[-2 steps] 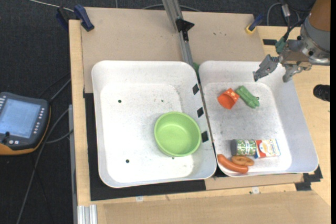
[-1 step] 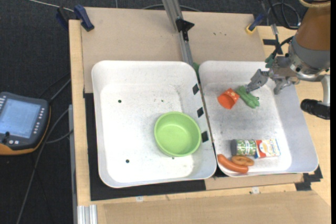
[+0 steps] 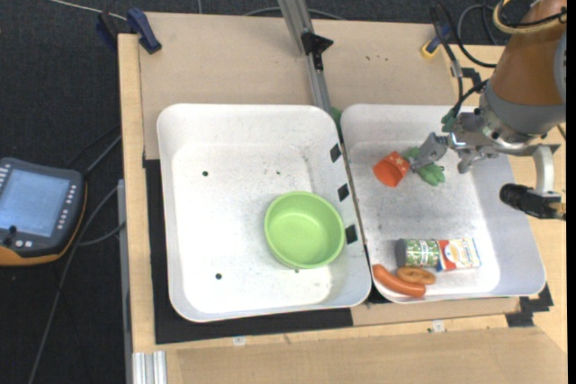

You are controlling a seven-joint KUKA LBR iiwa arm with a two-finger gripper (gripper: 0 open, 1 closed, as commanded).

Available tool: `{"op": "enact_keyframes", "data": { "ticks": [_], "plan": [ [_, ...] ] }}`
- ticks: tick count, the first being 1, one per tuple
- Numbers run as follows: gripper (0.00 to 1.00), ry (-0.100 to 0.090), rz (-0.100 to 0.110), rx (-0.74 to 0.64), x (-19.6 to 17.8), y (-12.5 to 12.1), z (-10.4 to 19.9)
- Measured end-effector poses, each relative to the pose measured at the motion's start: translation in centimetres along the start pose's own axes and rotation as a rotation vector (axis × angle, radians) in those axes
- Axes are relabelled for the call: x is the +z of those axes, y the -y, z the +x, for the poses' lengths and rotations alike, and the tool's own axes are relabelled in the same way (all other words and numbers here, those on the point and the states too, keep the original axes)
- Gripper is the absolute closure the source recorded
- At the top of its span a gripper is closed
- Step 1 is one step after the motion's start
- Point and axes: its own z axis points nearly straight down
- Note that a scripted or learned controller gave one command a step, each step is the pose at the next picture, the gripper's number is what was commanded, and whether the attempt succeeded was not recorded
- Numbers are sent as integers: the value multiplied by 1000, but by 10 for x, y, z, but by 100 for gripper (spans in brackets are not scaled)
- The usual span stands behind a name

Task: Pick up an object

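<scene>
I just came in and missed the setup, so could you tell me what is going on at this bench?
A KUKA arm reaches in from the right over the right bin. Its gripper is low beside an orange-red object and a small green object; a grasp isn't evident. A carton and a hot dog toy lie near the front. The left bin holds a green bowl.

Two white bins on worktop [image 3: 234, 58]. Green bowl [image 3: 304, 230] in left bin [image 3: 193, 148]; gripper [image 3: 445, 156] over right bin [image 3: 504, 238], beside orange cup [image 3: 391, 169].
</scene>
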Motion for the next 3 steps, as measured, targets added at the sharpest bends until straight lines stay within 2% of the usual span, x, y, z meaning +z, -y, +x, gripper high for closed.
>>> {"op": "enact_keyframes", "data": {
  "ticks": [1,2,3],
  "plan": [
    [0,0,0,0,47,2,-9],
    [100,1,-5,-1,34,1,-8],
    [100,1,-9,-1,-29,0,-7]
  ]
}}
